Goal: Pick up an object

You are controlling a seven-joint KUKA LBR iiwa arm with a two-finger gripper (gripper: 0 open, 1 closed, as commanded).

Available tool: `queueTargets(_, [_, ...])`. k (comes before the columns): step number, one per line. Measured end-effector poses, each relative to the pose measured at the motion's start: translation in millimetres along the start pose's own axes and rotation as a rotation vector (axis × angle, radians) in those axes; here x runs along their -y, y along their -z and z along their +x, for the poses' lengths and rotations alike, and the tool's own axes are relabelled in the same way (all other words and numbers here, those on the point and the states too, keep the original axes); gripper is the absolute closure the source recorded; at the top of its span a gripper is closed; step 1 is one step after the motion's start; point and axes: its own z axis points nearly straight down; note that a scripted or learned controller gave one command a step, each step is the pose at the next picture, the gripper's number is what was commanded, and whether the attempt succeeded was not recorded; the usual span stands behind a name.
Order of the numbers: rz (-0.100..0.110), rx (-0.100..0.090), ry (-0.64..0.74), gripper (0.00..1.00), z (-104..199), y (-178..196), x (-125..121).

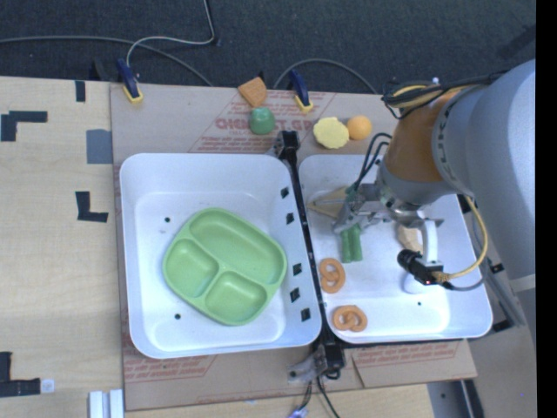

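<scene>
A small green block (351, 245) lies on the floor of the right-hand white bin (452, 316), at about nine o'clock from the bin's centre and near the divider, its long axis running roughly twelve to six. Two brown pretzel-shaped pieces sit at its seven o'clock: one (331, 274) just below it, the other (350, 319) nearer the bin's front wall.

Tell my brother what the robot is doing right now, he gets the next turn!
Gripper: low in the right bin, right over the green stick; fingers hard to read.
Things: two pretzels near that bin's left wall; green divided plate in the left bin; more toy food on the cardboard behind.
Done: nothing clearly lifted.
Left: grab one thing and raise it.
</scene>
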Motion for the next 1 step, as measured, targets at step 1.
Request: queueTargets(1, [0.004,-0.004,0.001,1.0,62.2,88.8,20.3])
